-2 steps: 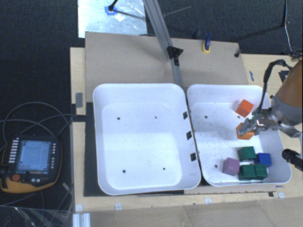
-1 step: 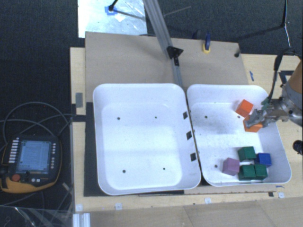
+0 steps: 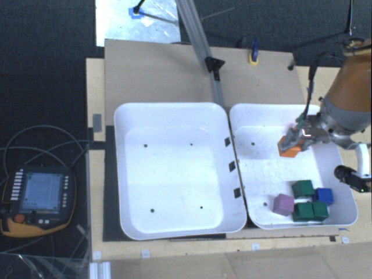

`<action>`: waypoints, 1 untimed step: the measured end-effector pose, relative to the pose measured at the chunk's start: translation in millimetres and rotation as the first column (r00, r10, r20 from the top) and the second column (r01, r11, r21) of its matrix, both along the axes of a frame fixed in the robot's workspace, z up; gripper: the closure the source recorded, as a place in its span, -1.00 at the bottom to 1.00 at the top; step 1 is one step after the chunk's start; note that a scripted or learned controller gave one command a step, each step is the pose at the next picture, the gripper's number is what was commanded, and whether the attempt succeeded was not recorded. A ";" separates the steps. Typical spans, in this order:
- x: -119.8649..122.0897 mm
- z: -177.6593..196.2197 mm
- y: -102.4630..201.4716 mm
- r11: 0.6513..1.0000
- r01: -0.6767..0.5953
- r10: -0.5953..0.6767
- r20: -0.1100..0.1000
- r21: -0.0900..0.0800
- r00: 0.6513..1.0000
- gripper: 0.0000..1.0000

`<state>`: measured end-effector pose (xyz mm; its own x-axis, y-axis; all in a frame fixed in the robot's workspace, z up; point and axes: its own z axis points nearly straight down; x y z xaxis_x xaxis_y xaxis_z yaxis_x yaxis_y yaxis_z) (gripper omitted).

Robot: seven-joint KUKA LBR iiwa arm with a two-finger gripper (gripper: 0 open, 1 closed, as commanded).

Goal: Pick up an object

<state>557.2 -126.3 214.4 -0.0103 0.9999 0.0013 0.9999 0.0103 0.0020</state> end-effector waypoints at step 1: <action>29.5 -4.4 53.5 1.000 -0.001 0.001 0.001 0.001 1.000 1.00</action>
